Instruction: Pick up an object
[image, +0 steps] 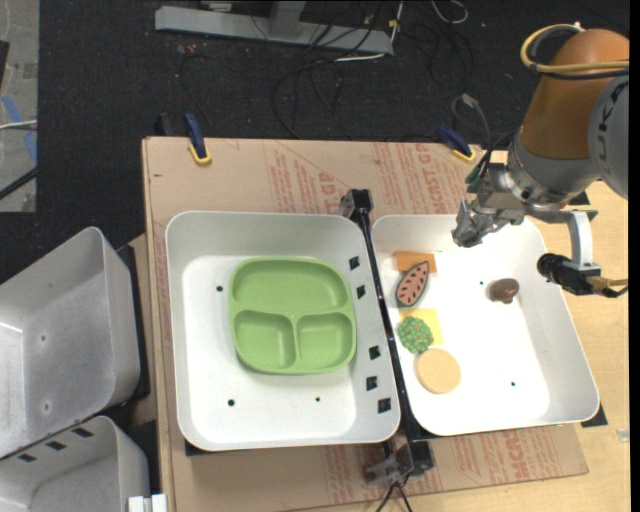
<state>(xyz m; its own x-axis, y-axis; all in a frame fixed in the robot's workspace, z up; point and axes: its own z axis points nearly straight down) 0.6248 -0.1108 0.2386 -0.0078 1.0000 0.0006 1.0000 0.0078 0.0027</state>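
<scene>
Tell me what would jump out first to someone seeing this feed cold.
The light green three-compartment plastic tray sits alone in the middle of the left white bin. In the right white bin, small items cluster along its left wall: a pink-and-brown leaf-shaped piece, a green bumpy round piece and a tan round disc, with a small brown lump apart to their right. The gripper hangs over that bin's far side.

Bare right bin (520, 350) floor between brown piece (503, 290) and round cookie (438, 371).
</scene>
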